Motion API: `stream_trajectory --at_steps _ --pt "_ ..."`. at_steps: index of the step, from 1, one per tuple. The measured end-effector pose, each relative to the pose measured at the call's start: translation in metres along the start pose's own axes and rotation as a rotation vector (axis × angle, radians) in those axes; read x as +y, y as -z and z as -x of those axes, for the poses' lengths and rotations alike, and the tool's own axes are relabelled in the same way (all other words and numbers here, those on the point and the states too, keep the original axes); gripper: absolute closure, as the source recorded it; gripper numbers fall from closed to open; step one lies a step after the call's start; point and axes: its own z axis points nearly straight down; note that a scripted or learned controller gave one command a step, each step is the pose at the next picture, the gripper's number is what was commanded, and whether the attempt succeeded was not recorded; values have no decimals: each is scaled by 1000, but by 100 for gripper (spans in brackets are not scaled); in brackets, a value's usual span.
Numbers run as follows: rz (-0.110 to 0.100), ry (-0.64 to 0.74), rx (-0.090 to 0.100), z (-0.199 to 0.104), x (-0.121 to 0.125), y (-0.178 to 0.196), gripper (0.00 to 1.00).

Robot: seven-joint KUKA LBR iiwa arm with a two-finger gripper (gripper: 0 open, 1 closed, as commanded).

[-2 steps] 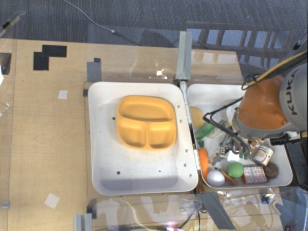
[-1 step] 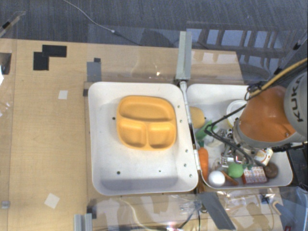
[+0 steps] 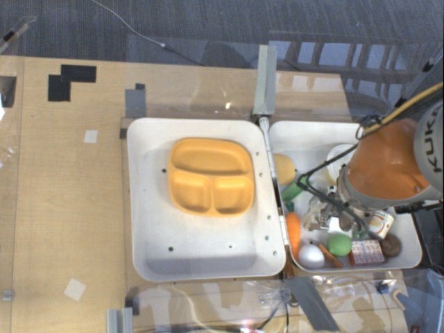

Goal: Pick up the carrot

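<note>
orange carrot (image 3: pixel 293 232) lies just left of the claw (image 3: pixel 338 220) (right bin).

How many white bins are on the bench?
2: the left bin holds a yellow divided plate; the right bin holds the carrot beside other items.

Open room across the left bin (image 3: pixel 149 186) around the yellow divided tray (image 3: pixel 211 175), widest along its near and left edges. Crowded in the right bin (image 3: pixel 409 259): carrot (image 3: pixel 293 232) tight against the dividing wall (image 3: pixel 274 186), white egg (image 3: pixel 311 256) just beside its near end, green ball (image 3: pixel 339 245) and red packet (image 3: pixel 367 252) close by. Overhead blocked by the arm's orange band (image 3: pixel 385 161).
</note>
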Motion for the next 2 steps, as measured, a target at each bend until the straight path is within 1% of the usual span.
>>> stream_trajectory --at_steps 1,2 --pt "0 0 -2 1 0 0 0" --pt "0 38 43 71 9 -16 0"
